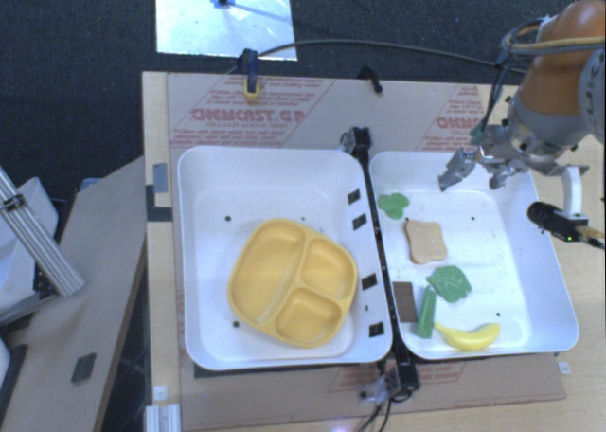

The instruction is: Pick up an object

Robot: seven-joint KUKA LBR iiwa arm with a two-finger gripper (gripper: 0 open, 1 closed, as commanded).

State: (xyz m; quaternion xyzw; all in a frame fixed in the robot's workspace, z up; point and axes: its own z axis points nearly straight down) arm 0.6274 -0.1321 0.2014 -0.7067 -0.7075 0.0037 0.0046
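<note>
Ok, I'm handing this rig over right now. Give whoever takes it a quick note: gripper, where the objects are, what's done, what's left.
Gripper: over the far part of the right bin, fingers spread, nothing between them.
Right bin: small green piece, toast slice, green leaf, brown block, green stick, banana.
Left bin: yellow divided plate.
Done: nothing picked yet.
Left: descend on one object, close and lift. The small green piece and toast slice look nearest.
</note>
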